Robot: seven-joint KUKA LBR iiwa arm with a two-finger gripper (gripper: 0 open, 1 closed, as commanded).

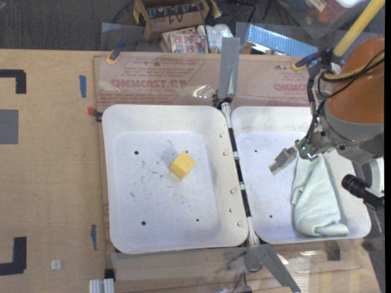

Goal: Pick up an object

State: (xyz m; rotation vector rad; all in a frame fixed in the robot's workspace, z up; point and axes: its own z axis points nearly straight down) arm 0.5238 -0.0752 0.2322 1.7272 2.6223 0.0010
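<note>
Camera view from above: my grey pincer (283, 161) hangs over the right shallow white plastic bin (263, 127), just beside a crumpled pale green cloth (316, 200); I cannot tell its spread. A small yellow foam block (182, 165) lies in the left white bin (122, 133). Both bins sit on a tan plywood bench (49, 163), with cluttered boxes (177, 17) behind

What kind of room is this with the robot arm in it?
Probably a robot lab or workshop. A grey and orange arm with a claw reaches over two white bins on a wooden bench, with a yellow block and a pale cloth for practice.
</note>
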